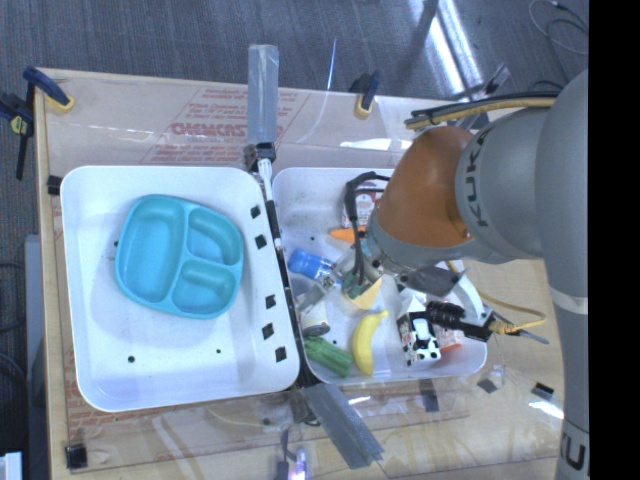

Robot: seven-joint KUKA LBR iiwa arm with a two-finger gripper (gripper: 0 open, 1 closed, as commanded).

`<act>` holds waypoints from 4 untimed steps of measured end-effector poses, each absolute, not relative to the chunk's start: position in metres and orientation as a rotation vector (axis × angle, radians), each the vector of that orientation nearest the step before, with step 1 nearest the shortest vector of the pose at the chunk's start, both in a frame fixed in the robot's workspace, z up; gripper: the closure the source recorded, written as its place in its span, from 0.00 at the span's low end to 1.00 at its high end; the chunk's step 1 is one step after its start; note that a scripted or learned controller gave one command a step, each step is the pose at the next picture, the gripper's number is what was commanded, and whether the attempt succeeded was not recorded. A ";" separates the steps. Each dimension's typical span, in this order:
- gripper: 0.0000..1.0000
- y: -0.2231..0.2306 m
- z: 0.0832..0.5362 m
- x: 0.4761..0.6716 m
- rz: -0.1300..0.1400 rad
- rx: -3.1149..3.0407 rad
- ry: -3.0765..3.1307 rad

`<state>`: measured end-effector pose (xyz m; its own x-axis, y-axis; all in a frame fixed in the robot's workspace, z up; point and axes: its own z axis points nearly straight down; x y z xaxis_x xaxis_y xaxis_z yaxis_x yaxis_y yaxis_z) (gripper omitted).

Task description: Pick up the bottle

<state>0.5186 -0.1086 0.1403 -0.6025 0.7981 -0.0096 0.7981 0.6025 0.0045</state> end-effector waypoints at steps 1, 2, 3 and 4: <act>0.00 -0.118 0.114 0.523 -0.010 1.668 2.631; 0.00 -0.125 0.107 0.566 -0.038 1.298 2.906; 0.00 -0.129 0.095 0.595 -0.133 1.554 2.909; 0.00 -0.189 0.092 0.615 0.000 1.276 2.871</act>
<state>0.6148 -0.1888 0.0919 -0.6700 0.7423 0.0008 0.7423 0.6700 -0.0002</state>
